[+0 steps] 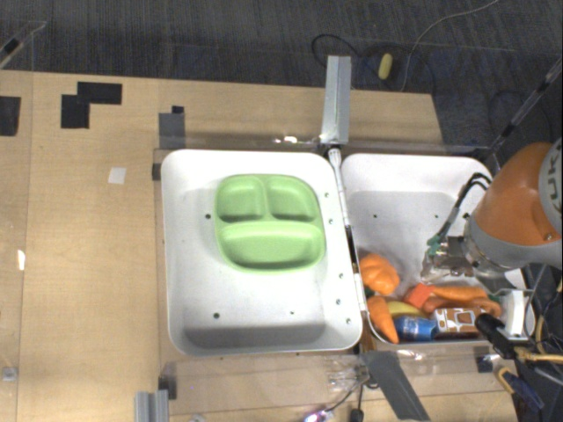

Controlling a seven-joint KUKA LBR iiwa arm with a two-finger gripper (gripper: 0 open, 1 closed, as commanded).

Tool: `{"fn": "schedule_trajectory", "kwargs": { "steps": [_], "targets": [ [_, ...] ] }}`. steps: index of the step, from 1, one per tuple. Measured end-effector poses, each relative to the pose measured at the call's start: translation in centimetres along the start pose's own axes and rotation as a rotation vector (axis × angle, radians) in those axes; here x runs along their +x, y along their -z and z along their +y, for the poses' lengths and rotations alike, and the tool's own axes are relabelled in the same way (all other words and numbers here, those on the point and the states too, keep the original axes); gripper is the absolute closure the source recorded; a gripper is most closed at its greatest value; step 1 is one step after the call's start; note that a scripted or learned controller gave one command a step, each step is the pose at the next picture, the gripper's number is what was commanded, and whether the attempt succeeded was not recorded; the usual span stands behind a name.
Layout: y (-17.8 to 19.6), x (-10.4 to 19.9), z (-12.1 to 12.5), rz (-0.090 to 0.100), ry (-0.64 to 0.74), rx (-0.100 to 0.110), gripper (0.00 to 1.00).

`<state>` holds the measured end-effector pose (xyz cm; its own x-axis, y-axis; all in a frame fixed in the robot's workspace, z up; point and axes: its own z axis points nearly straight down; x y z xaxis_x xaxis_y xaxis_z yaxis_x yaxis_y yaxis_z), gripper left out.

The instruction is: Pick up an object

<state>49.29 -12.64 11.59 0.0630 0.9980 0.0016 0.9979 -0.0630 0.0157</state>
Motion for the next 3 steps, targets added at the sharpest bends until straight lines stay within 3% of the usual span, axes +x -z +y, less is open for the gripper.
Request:
{"fn": "schedule_trajectory", "kwargs": {
  "steps": [1,2,3],
  "targets": [
    [11.8,8.9,4.0,0.0,0.202,0.01,1.0],
    [11.8,8.9,4.0,0.0,0.202,0.01,0.0],
    [-2.5,-1.4,0.3,-0.005,0.006,0.0,0.0]
  ]
}}
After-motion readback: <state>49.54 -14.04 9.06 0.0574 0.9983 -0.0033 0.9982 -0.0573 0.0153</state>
